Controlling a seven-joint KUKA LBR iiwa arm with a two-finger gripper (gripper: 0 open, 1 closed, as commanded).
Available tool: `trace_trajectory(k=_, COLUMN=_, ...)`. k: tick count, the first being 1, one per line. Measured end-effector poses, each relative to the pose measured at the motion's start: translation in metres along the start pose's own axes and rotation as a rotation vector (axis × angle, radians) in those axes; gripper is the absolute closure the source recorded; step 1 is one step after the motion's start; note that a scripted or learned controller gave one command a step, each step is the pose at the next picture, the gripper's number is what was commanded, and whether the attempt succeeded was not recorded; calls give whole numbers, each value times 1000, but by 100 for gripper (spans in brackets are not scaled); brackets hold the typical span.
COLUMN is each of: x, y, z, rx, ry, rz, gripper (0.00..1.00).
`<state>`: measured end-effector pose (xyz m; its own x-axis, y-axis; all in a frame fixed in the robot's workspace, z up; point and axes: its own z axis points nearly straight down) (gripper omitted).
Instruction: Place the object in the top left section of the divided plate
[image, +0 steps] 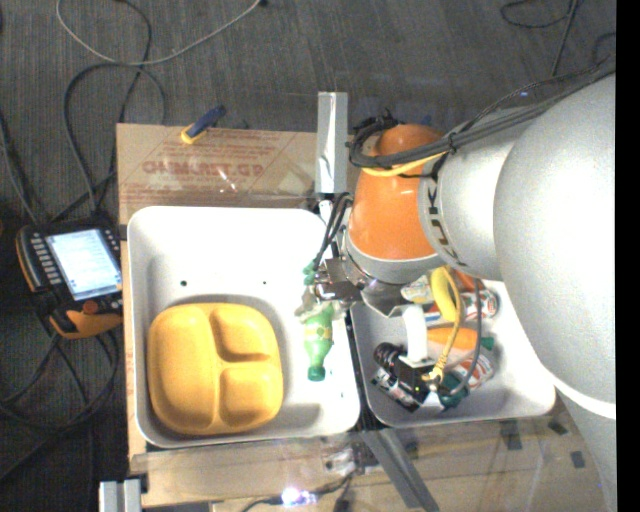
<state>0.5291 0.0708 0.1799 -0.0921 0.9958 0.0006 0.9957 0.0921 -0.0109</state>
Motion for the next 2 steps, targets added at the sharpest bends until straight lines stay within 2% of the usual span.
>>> trace_trajectory(k=1, x=65, y=-2, z=3, rx=-1, ry=-3, rz=-162, gripper=100)
trace_trajectory(k=2, x=65, y=-3, z=-2, rx=9, ry=-1, rz=-163, gripper=100)
